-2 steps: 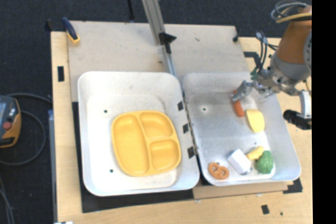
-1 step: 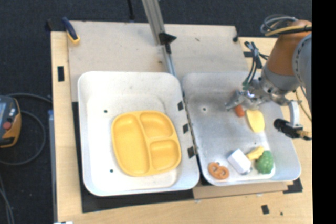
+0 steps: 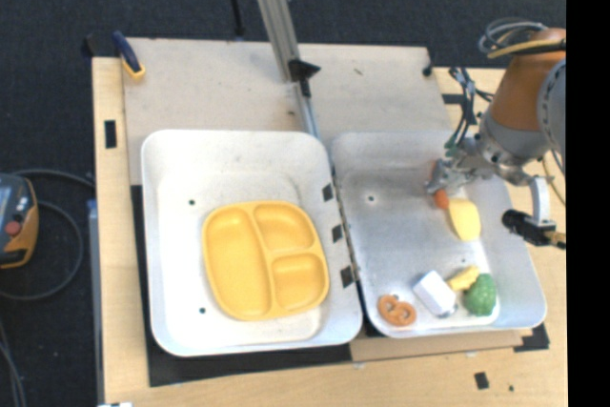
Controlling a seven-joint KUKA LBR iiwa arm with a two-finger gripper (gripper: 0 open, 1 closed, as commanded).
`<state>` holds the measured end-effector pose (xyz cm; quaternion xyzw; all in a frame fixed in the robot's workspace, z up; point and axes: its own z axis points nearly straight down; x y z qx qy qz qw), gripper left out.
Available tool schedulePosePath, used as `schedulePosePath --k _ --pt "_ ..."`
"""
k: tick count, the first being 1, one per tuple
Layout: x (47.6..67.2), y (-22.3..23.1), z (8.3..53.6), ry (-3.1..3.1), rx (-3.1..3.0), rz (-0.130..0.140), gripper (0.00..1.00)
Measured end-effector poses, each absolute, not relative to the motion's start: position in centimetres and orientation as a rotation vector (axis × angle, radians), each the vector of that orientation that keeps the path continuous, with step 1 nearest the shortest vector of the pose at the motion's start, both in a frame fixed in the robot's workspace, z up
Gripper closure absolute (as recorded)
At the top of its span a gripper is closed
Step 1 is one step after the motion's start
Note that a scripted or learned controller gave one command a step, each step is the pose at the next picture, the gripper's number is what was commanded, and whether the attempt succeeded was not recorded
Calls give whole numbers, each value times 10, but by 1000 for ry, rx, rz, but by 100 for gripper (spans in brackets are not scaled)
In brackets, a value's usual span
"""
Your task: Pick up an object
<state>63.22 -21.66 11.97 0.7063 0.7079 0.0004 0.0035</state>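
My gripper [image 3: 444, 178] hangs low over the upper right part of the right bin [image 3: 381, 234], under the grey wrist and orange band. A small orange-red item [image 3: 440, 199] lies just under its tip; whether it is touched is unclear. A yellow lemon-like piece [image 3: 464, 218] lies right beside that, slightly nearer the front. Along the bin's front edge sit an orange pretzel shape [image 3: 396, 310], a white block [image 3: 434, 293], a small yellow piece [image 3: 464, 278] and a green broccoli-like toy [image 3: 481, 295].
The left bin [image 3: 172, 167] holds a yellow divided plate [image 3: 266, 257]. A slanted metal post [image 3: 276, 10] rises behind the bins. Cables and a black clip [image 3: 526, 226] hang by the arm at the right bin's right wall.
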Motion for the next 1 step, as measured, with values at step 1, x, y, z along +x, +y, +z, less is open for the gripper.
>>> schedulePosePath --k 1 --pt "640 -226 175 2219 2213 5 100"
